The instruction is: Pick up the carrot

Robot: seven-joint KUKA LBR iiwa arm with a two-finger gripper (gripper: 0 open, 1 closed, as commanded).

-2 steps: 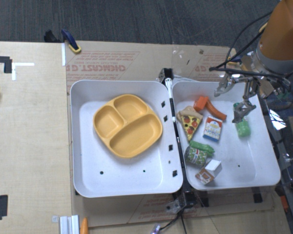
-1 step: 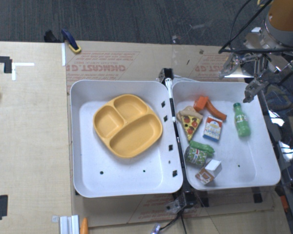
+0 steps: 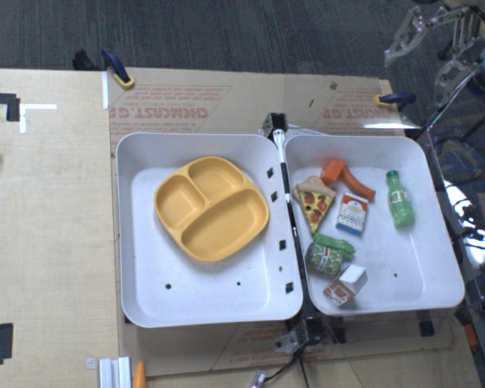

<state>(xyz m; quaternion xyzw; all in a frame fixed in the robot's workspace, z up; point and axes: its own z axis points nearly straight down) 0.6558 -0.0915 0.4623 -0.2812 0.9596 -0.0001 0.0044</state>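
**Carrot pick: approach stage, no contact made**

The carrot point(image 3: 349, 179) lies flat near the far wall of the right bin point(image 3: 436, 241), just beside the pizza slice point(image 3: 314, 204) and the small carton point(image 3: 352, 214). The gripper point(image 3: 410, 32) is high, beyond the bin's far right corner; whether it is open or closed cannot be told. The next move probably calls for travel over the carrot, then descent clear of both neighbours.

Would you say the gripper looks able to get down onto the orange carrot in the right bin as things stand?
Probably yes. The orange carrot lies uncovered near the far side of the white right bin. The pizza slice and the small juice carton crowd its near side, so a descent from above seems best.
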